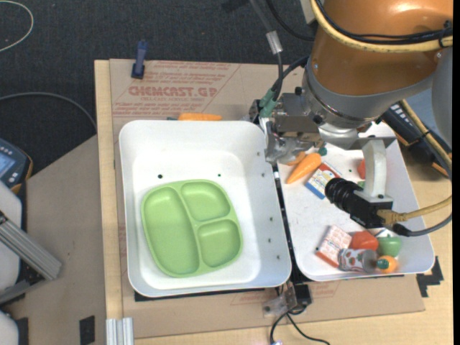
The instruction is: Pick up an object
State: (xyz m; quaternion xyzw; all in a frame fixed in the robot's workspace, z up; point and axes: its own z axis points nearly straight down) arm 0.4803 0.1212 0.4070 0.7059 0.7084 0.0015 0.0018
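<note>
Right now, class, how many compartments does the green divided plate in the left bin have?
3. The green plate has one long compartment down its left side, a smaller one at upper right, and another at lower right. None looks hidden.

Dark carpeted floor [108, 20], with thin cables looping at ten o'clock. Brown cardboard sheet [180, 85] with red lettering at centre; blue clamp [139, 60] at eleven o'clock. Grey metal framing [29, 254] at eight o'clock.
</note>
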